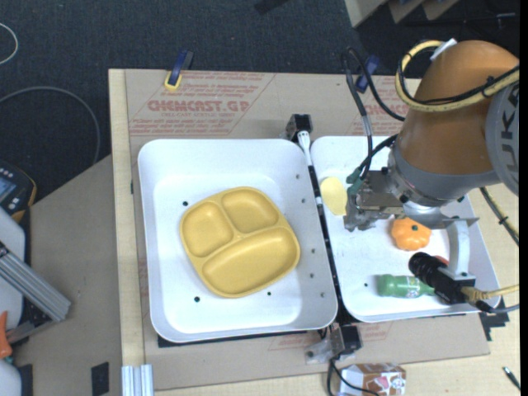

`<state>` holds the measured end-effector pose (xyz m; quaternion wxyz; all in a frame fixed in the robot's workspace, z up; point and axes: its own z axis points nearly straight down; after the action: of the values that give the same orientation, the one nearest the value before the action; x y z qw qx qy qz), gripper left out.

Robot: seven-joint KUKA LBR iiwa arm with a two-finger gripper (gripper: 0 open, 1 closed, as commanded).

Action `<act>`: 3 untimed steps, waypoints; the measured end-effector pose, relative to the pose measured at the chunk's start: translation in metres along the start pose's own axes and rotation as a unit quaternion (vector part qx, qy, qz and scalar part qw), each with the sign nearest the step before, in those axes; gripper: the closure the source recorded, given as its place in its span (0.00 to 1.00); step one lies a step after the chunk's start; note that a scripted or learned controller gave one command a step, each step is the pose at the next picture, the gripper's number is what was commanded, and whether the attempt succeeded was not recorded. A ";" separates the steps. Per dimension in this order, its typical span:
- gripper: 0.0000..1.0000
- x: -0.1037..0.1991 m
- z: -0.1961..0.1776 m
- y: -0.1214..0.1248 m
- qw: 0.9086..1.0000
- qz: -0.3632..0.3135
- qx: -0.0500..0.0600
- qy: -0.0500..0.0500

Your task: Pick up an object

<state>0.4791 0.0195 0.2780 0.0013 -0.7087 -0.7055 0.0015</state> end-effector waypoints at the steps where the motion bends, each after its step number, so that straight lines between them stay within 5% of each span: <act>1: 1.00 0.002 -0.012 0.001 1.000 -0.002 -0.002 0.000; 2: 1.00 0.049 0.030 0.006 1.000 -0.004 0.001 0.001; 3: 1.00 0.010 -0.122 0.001 1.000 -0.002 -0.012 0.001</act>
<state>0.4807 0.0299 0.4004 -0.0064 -0.7075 -0.7066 -0.0074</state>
